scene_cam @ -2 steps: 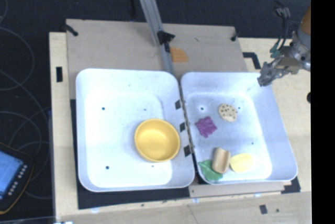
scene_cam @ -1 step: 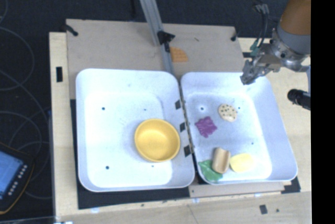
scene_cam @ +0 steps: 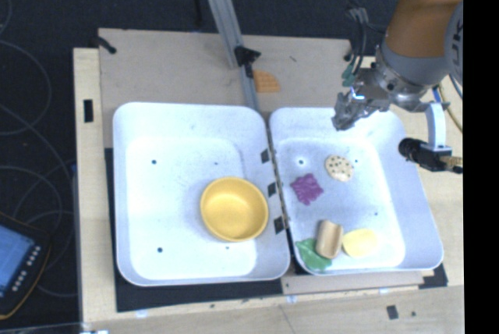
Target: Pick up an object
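Here the gripper point(scene_cam: 344, 121) hangs over the far edge of the right bin point(scene_cam: 405, 192); whether it is wide or narrow, I cannot tell. Below lie a cookie point(scene_cam: 338, 167), purple toy point(scene_cam: 306, 188), and a yellow bowl point(scene_cam: 233, 208) sits in the left bin point(scene_cam: 148, 168).

No legible text, label, brand, number or sign is showing anywhere on the bench, the bins or the arm. The small blue-lit screen point(scene_cam: 14, 256) at the lower left edge is glowing, but whatever it is displaying is too small and blurred to read.
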{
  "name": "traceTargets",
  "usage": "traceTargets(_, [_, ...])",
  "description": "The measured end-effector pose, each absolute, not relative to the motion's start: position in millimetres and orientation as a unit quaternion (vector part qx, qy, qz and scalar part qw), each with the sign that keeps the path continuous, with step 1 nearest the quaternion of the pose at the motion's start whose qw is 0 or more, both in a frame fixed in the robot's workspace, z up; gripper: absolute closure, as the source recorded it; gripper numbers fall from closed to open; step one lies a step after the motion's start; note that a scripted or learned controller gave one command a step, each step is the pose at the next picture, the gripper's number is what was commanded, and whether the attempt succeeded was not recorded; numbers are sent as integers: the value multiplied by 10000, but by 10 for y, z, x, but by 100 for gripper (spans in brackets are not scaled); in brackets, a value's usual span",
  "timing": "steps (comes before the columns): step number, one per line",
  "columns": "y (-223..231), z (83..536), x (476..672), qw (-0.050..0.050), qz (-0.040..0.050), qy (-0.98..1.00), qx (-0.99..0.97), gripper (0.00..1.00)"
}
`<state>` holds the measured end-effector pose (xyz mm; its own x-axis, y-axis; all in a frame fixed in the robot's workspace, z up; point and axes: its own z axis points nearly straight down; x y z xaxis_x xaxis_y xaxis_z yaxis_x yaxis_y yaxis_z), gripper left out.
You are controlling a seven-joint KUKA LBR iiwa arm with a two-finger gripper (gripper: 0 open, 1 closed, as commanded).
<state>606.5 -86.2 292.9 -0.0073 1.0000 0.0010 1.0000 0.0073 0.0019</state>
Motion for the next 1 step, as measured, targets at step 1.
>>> traceTargets(1, [-410,2917,5989,2,6,7094,7048,100])
